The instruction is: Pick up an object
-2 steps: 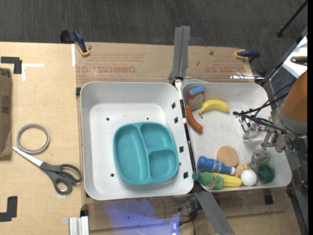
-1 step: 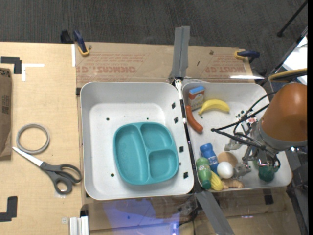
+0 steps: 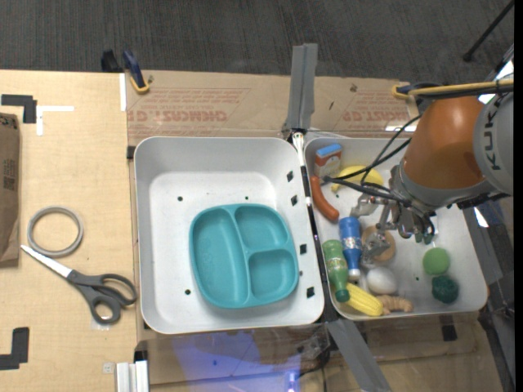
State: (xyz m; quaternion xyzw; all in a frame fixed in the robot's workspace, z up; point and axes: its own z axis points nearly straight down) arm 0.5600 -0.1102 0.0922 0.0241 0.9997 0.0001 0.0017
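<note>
Gripper (image 3: pixel 382 237) amid blue bottle (image 3: pixel 350 242), white egg (image 3: pixel 381 282); grip unclear, cannot tell

Even overhead light, perhaps slightly soft

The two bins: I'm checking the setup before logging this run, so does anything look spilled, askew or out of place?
Nothing looks spilled or damaged. The left bin holds a teal divided plate lying flat but turned at an angle to the bin walls. The right bin holds a loose jumble of toy food and bottles under the hand. Scissors and a tape roll lie on the bench.
</note>
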